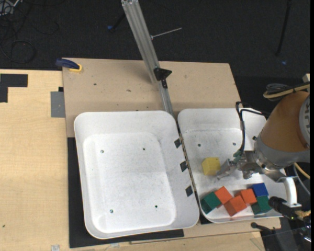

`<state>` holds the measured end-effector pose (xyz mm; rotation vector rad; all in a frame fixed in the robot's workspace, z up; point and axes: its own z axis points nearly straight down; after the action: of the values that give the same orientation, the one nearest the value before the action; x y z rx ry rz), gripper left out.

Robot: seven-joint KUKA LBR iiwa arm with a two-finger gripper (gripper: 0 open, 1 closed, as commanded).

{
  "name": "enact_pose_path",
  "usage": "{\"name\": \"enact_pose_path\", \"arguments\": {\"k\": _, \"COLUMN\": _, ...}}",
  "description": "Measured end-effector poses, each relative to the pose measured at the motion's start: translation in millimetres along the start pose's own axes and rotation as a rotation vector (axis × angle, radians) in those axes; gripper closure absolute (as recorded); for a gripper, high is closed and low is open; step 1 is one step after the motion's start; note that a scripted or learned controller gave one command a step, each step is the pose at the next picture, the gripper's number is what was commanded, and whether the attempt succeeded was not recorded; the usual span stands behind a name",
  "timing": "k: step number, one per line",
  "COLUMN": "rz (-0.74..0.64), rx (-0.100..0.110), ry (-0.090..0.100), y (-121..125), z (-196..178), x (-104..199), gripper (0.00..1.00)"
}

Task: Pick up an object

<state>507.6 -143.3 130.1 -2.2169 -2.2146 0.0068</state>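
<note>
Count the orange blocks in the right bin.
3, clustered near the right bin's front edge: one beside a green block, one in front, one right. The arm may hide others.

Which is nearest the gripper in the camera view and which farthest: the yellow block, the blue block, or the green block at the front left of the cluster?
Measured from the gripper in the right bin:
1. Yellow block, just to its left, nearest.
2. Green block, below and left, at the cluster's front-left end.
3. Blue block, below and right, beside the arm.
The last two are close; the ranking is tentative.
</note>
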Motion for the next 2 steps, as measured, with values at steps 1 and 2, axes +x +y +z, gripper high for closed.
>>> {"name": "enact_pose_path", "arguments": {"k": 1, "rz": 0.007, "rx": -0.004, "ry": -0.001, "y": 1, "z": -12, "x": -2, "gripper": 1.00}}
{"name": "enact_pose_path", "arguments": {"k": 2, "rz": 0.000, "rx": -0.010, "ry": -0.002, "y": -3, "z": -55, "x": -1, "gripper": 1.00}}
